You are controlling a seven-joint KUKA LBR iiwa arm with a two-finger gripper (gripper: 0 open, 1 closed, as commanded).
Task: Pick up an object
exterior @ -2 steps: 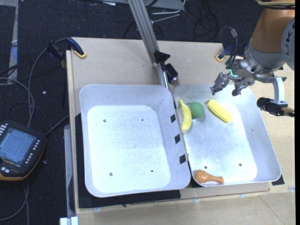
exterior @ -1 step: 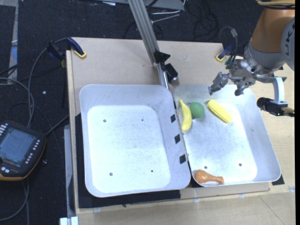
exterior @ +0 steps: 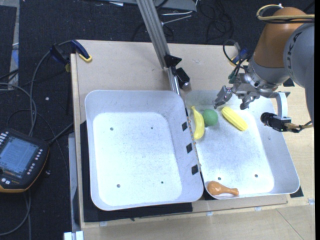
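In the right bin (exterior: 260, 156) lie a yellow banana (exterior: 198, 124) against the left wall, a green ball (exterior: 210, 117) touching it, a yellow corn-like piece (exterior: 234, 118) to the right, and an orange gourd-shaped toy (exterior: 222, 188) at the near edge. My gripper (exterior: 233, 100) hangs over the bin's far end, just above the yellow piece, with its fingers spread apart and nothing between them.
The left bin (exterior: 135, 149) lies beside the right one. A slanted metal camera pole (exterior: 160, 39) rises from the bench between the bins at the far side. A blue and yellow clamp (exterior: 75, 51) sits at the bench's far left corner.
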